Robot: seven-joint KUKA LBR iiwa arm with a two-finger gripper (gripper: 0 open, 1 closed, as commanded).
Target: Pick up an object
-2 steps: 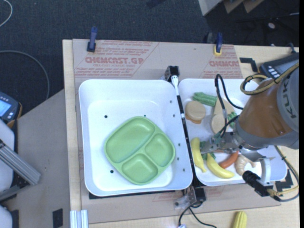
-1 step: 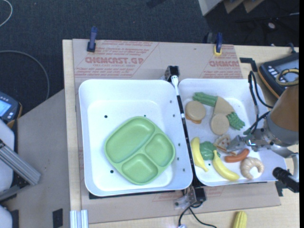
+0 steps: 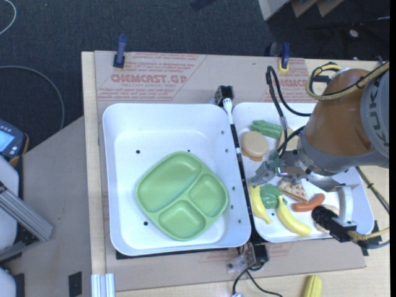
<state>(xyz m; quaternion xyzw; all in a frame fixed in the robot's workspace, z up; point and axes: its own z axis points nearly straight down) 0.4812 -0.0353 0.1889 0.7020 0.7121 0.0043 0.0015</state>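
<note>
Grey-and-orange arm covering right white bin, gripper grasp indiscernible, yellow plastic bananas partly hidden

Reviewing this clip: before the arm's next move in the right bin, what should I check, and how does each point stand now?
1. Gripper over right bin: ok.
2. Toys within reach, bananas and green piece just below it: ok.
3. Something between the fingers: cannot tell.
4. Finger opening: cannot tell.
5. Cables not snagged on the bin wall: ok.
6. Green tray lying in left bin, out of the way: ok.
</note>
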